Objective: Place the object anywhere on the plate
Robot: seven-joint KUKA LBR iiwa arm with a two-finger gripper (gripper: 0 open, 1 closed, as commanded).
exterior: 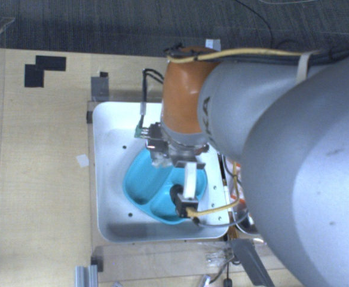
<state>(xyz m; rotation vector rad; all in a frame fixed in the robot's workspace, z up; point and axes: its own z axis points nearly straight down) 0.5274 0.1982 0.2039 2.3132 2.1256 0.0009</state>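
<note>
Object: I cannot locate it. If it is being carried, it sits under the wrist (183, 137), which hides everything directly below the gripper (162, 159). No grasp confirmed.

Fingers: hidden under the same wrist housing, so I cannot tell whether they are apart, together or clamped on anything.

Handling, judgement only: with the object unseen I can't rate its weight or stiffness. I am assuming a small, light item of the sort a two-finger grasp can span. I'd treat it as possibly slippery and take it across its narrowest firm section, near the middle so it does not swing.

Plate (140, 187): blue, glossy, plastic by the look, with a raised ridge dividing it into compartments. It lies right beneath the gripper and spreads out from there toward the view's left and lower edge. The smooth, dished face means a dropped item could slide or roll. My guess is that a low release over a compartment floor is safer than one over the ridge or rim.

Bin (106, 160): white and shallow, it surrounds the plate on all sides of the gripper.

Surface (37, 160): pale wood, well out to the view's left of the gripper, beyond the bin wall.
</note>
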